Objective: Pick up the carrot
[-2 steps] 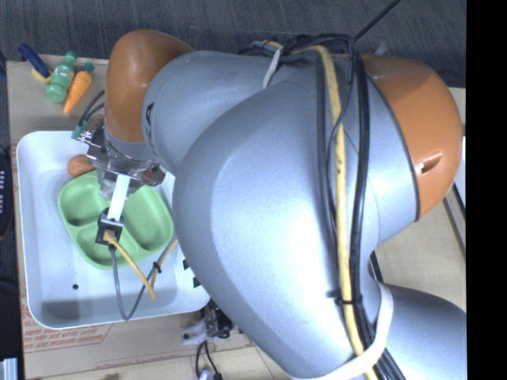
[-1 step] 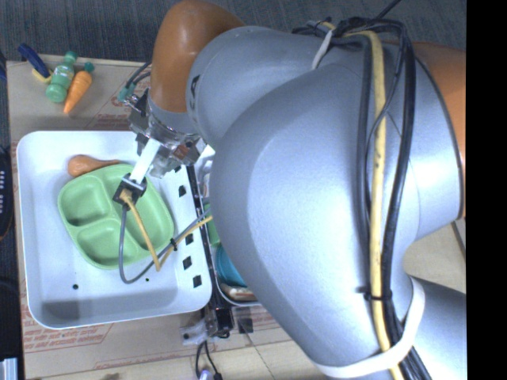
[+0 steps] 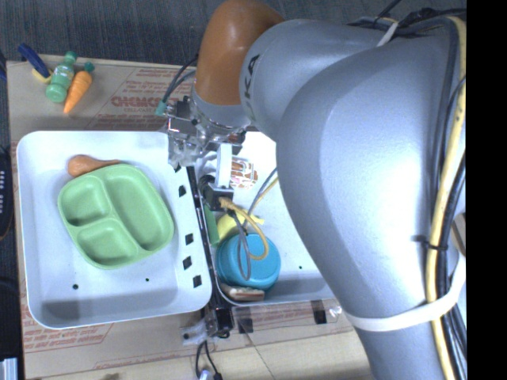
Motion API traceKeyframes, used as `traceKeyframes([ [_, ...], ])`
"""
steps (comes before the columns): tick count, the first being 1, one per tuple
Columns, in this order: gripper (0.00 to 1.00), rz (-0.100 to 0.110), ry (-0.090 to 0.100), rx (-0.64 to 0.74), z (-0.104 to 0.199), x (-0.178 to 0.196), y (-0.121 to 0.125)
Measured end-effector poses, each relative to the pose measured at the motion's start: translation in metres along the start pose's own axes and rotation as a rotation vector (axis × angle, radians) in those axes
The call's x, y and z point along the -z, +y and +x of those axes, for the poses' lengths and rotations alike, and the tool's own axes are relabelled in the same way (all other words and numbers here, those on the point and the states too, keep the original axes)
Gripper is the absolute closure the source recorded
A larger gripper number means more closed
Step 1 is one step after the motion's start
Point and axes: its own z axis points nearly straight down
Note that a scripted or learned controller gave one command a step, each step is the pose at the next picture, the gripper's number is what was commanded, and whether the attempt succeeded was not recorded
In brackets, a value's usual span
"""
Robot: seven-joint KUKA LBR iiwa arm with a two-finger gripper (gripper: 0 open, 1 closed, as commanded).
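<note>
Most of right bin (image 3: 305, 274) hidden behind arm (image 3: 356, 133); gripper (image 3: 207, 182) indistinct.

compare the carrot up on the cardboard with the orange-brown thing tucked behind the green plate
The carrot is bright orange with a green top; the orange-brown thing is duller, with no green. The carrot lies outside the bins beside a green bottle; the other lies inside the left bin, partly hidden by the green plate. Both are small and elongated.
</note>
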Motion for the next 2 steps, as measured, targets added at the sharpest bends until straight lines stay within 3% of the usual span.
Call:
traceKeyframes([
  [1, 1.00, -0.017, 0.010, -0.226, -0.0482, 0.1733, -0.0311],
  [2, 0.00, -0.002, 0.006, -0.223, -0.0462, 0.1653, -0.0332],
])
